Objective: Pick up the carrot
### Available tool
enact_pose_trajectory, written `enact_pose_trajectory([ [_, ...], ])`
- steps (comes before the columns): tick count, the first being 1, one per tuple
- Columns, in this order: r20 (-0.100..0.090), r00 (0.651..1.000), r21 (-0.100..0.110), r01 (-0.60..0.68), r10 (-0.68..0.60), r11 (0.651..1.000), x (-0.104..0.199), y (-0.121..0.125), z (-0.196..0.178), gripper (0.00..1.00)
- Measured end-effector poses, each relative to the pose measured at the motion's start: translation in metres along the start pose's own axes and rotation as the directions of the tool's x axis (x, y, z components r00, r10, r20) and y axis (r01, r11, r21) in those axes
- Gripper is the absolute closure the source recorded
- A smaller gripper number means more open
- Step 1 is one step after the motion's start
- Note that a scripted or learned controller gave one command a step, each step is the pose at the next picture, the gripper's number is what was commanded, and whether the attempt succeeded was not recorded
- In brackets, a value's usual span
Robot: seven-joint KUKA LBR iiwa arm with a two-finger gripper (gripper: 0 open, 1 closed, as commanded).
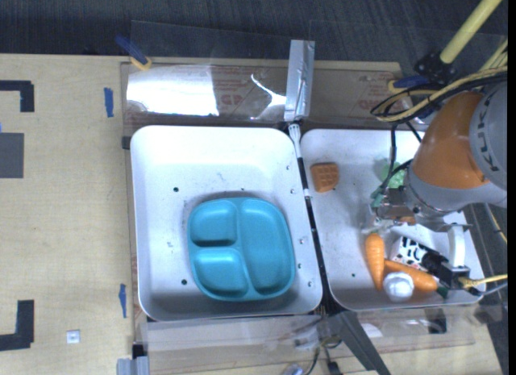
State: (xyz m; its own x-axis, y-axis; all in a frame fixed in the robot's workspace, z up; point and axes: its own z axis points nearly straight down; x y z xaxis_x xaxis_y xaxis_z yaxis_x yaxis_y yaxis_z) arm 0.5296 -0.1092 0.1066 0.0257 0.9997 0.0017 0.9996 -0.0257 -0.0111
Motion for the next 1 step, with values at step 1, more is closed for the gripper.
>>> enact_pose_trajectory([
  [1,0.000,1.000,-0.010,-0.029,0.029,1.000,0.0602,0.0242,-0.0939,1.00],
])
